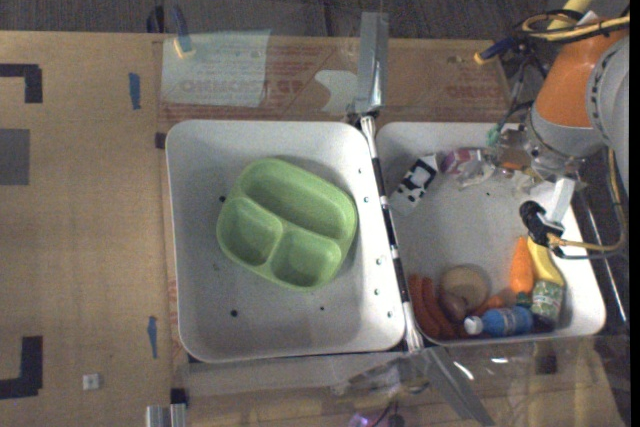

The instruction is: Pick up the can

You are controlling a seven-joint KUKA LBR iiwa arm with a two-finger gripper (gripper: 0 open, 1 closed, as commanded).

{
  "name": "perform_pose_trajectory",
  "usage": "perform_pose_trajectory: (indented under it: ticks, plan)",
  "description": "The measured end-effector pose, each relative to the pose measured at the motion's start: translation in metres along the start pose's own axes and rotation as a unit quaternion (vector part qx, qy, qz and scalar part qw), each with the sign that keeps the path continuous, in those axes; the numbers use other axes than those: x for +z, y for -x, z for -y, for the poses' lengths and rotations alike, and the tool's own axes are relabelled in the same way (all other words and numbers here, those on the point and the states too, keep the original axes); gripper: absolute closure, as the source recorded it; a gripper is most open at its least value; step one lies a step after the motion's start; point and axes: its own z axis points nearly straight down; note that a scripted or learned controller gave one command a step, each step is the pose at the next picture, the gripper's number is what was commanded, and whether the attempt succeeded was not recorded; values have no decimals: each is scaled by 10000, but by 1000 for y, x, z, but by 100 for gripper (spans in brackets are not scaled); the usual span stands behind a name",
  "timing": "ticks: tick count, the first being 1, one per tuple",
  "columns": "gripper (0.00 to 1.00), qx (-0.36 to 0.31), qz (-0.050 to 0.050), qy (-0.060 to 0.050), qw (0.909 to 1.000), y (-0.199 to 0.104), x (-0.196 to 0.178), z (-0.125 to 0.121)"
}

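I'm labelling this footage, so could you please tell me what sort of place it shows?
Probably a robotics lab bench for pick-and-place trials: two white bins side by side on a taped brown benchtop, a grey-and-orange arm over the right bin, and toy food beside a can.

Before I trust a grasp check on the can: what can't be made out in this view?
- The gripper: the arm's wrist covers it, so its state is unclear.
- The can: small, blurred, wedged among other items in the right bin's corner.
- Arm's upper part: cut by the frame's right edge.
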Motion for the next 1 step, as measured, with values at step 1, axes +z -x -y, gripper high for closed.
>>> perform_pose_trajectory:
  ticks: [1]
  plan:
    - [0,82,-2,-2,10000,14,-15,31]
